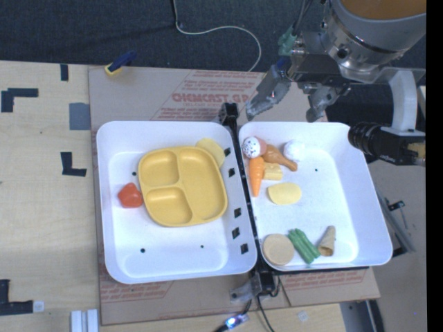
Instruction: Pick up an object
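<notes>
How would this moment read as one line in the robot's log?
hand: open, above right bin's far edge | holding: nothing | toy carrot: in right bin

Bench surround and floor, seen from above.
A pale wooden bench top [41,206] carried black tape marks [19,98] at the left and a brown cardboard sheet [187,95] printed with red lettering. Beyond its far edge lay dark blue-grey carpet [90,12], crossed by a white cable [221,32]. A yellow-and-blue clip [120,62] sat at the cardboard's far left corner. Lighting was even.
</notes>
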